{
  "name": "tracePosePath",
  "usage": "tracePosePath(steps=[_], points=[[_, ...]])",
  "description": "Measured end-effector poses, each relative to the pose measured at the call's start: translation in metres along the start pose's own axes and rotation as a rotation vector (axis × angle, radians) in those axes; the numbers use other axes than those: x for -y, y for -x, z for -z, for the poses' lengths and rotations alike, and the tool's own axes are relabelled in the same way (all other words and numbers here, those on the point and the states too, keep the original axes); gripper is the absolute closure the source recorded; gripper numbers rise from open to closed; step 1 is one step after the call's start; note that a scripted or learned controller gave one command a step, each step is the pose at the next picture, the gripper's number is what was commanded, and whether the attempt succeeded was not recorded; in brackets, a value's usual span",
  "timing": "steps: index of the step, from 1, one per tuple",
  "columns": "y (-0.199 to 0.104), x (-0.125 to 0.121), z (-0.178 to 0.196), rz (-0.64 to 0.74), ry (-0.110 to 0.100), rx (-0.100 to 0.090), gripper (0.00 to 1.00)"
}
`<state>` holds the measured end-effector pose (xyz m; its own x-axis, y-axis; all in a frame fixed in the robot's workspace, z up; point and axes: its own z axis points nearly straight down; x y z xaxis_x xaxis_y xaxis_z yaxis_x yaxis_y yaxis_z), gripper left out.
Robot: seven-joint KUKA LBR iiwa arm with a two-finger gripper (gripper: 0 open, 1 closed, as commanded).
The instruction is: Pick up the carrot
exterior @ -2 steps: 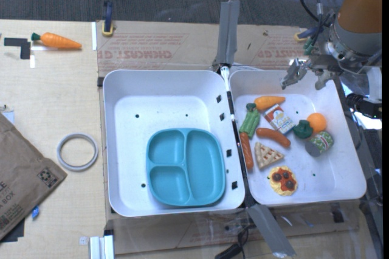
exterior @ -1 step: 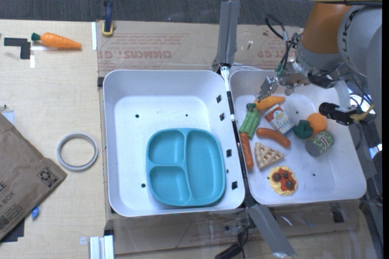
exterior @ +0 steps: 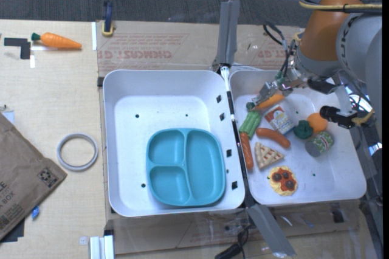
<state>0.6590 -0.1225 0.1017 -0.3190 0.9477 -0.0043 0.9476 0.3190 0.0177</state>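
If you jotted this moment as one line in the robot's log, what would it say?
task: pick up carrot | gripper: in right bin, at carrot | carrot held: unclear | left bin: teal tray

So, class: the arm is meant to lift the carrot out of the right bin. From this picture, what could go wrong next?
1. The carrot lies in a crowded corner, with the green vegetable and a small packet close by, so the pincer might nudge or catch those instead.
2. The carrot lies near the bin's back wall, which may block a finger.
3. A second carrot lies on the bench, a possible mix-up.
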Motion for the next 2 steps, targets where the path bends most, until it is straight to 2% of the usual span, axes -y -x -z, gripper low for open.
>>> tracePosePath(steps=[2], points=[[0.0039, -0.006, 0.0002, -0.049, 0.002, 0.001, 0.0]])
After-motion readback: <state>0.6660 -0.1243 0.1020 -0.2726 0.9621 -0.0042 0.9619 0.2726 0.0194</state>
